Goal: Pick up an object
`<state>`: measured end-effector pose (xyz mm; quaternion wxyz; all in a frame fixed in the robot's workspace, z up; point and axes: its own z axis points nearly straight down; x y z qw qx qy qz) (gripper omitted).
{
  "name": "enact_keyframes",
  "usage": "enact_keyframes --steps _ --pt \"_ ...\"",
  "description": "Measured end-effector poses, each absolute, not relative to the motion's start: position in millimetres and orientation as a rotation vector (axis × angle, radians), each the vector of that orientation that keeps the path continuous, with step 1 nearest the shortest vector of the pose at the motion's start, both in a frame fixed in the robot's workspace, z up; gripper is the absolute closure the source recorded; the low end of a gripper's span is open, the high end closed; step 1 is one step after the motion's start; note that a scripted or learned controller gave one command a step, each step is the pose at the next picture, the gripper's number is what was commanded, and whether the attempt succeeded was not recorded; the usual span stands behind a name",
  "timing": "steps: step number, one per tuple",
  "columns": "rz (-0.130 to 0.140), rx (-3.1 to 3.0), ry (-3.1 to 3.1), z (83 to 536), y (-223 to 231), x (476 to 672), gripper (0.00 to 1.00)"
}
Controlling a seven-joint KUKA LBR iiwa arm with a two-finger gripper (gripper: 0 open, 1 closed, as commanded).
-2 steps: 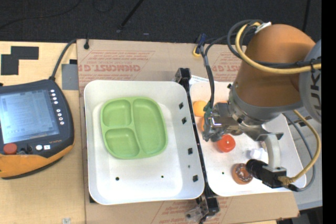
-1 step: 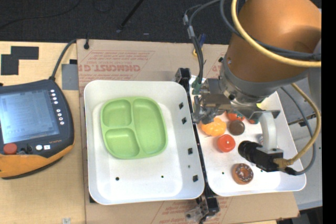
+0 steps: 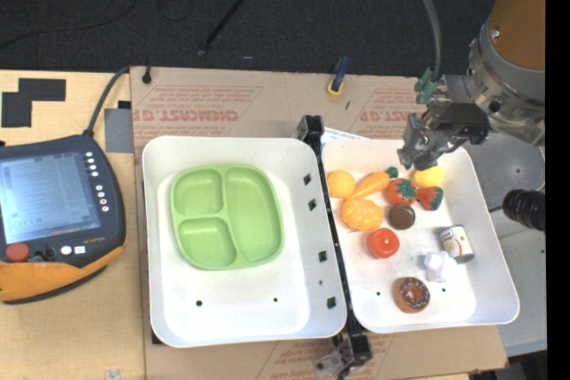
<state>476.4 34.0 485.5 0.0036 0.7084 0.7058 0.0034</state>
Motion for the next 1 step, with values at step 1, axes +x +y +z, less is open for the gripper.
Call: enact_keyframes --steps 1 --pt "-0.01 2.224 2.225 431.2 29.7 475.5 1.0"
